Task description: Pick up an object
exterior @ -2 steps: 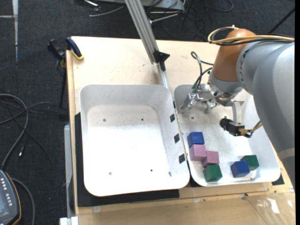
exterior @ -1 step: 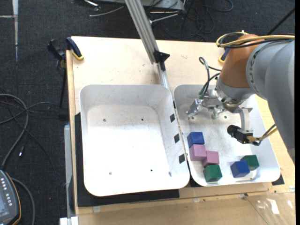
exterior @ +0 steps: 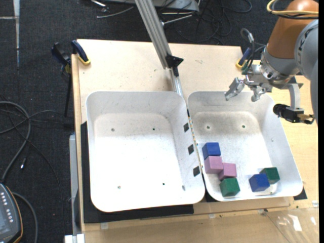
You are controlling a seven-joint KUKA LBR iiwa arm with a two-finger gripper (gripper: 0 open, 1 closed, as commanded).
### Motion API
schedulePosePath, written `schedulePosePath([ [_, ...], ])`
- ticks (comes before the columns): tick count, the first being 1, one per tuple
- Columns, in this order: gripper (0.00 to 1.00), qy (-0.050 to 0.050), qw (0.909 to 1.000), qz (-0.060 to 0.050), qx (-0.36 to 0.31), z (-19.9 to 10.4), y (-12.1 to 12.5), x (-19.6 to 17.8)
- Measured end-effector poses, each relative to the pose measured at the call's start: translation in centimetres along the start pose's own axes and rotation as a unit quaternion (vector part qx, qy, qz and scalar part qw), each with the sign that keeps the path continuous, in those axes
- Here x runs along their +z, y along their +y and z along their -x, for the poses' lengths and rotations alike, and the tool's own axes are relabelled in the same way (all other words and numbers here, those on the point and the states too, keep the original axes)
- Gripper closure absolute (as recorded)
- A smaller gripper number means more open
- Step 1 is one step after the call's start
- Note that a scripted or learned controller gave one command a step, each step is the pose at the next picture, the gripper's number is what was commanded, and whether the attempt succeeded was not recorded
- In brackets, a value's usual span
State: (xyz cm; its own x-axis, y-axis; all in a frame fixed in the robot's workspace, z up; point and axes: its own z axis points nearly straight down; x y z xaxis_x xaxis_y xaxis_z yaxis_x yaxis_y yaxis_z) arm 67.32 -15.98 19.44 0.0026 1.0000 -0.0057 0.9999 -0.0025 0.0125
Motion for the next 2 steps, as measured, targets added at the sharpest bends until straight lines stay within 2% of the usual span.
schedulePosePath([
  [1,0.00,0.004,0.9999,-0.009,-0.004,-6.1,-3.8,10.2],
  [2,0.00,0.001,1.0000,-0.004,0.000,-0.7,-1.4,8.8],
])
